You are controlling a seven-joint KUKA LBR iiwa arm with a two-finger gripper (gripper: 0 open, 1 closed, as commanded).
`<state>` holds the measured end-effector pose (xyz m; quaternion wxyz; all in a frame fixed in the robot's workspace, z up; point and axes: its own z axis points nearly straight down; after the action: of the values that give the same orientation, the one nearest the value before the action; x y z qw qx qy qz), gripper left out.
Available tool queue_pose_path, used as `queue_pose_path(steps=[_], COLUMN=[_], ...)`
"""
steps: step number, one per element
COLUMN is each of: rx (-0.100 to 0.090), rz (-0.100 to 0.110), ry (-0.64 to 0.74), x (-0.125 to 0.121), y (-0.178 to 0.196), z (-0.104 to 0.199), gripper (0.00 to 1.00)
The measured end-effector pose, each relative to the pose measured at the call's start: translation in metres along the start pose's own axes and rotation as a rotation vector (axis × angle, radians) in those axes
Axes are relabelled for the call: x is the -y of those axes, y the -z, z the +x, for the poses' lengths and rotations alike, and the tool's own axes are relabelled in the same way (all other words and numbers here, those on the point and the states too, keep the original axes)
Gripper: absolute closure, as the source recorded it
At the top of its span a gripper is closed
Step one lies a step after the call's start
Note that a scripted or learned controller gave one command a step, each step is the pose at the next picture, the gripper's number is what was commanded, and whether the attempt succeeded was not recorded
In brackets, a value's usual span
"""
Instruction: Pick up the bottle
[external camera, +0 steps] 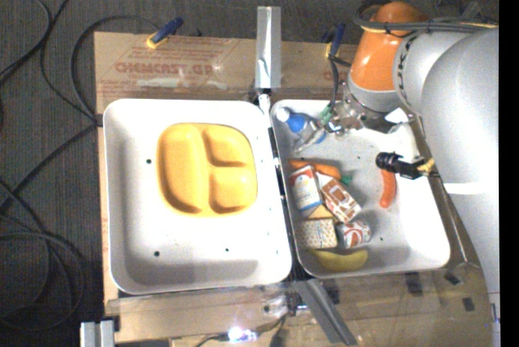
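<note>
Bottle (302,130): clear, blue cap, lying in your right bin's (422,244) far-left corner | long axis slanted, cap toward that corner | gripper (334,120) at its base; fingers' state: you cannot tell

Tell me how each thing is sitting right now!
Bottle: lying on its side at the back of the right bin, blue cap toward the left bin.
Gripper: low over the bottle's end.
Yellow tray: flat in the left bin, hollow side up.
Banana: lying by the right bin's front wall.
Carrot: lying alone, apart from the pile.
Cans and boxes: tipped over, heaped together.
</note>
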<state>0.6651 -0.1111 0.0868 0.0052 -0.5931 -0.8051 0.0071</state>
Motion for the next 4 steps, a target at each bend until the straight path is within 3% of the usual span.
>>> queue_pose_path(steps=[1, 2, 3, 4], rx=[-0.009, 0.0, 0.0, 0.003], rz=[0.014, -0.016, -0.016, -0.029], ry=[0.001, -0.215, -0.215, -0.213], x=[0.002, -0.002, -0.002, -0.002], y=[0.008, 0.095, 0.094, 0.02], z=[0.002, 0.0, 0.0, -0.016], gripper=[1.0, 1.0, 0.0, 0.0])
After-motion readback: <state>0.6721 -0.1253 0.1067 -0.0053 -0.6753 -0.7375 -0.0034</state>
